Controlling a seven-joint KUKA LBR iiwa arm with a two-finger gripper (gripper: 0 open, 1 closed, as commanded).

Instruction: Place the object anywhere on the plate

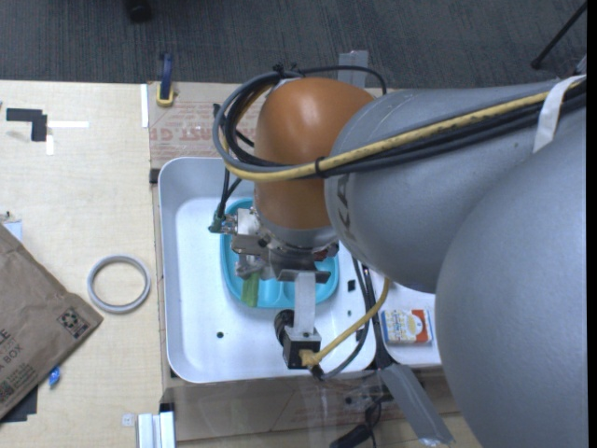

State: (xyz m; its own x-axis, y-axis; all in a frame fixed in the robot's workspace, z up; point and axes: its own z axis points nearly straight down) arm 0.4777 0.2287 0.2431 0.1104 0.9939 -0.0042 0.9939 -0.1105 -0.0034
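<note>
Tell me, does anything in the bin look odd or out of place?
Nothing looks spilled or broken. The blue plate lies flat in the white bin, mostly hidden under the arm; a small green object rests on its near edge.

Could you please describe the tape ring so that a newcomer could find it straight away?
Start at the white bin under the arm and look to its left, onto the bare wooden bench. The tape ring lies flat there, beside a brown cardboard box: the sole pale, hollow circle.

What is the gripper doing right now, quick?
Gripper: cannot be told. It hangs over the blue plate in the white bin, hidden by the wrist.
</note>
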